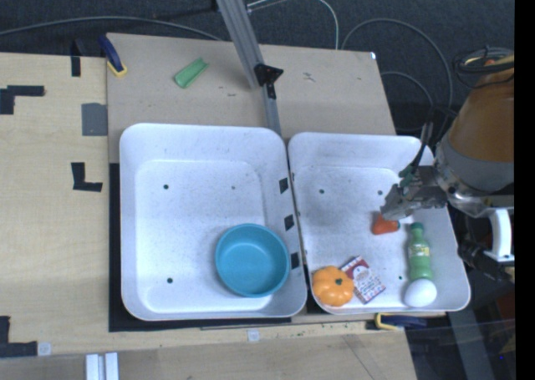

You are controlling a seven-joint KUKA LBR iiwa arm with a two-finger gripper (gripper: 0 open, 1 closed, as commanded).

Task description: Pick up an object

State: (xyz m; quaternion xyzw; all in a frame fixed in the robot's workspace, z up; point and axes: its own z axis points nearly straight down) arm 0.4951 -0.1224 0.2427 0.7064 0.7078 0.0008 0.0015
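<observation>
My gripper (399, 205) hangs low over the right bin (351, 157), near its right wall, at the end of the grey arm with the orange band (486, 115). A small red-orange object (384, 225) lies on the bin floor just below and left of the gripper tip, very close to it or touching. A green bottle with a white cap (419, 253) lies to the gripper's lower right. Along the bin's front edge sit a white ball (420, 293), a red and white packet (366, 279) and an orange pumpkin (333, 286).
A blue bowl (251, 259) sits at the front of the left bin (167, 161). A grey pole (238, 19) slants down to the ridge between the bins. A green block (190, 73) and a blue clamp (113, 54) lie on the bench behind.
</observation>
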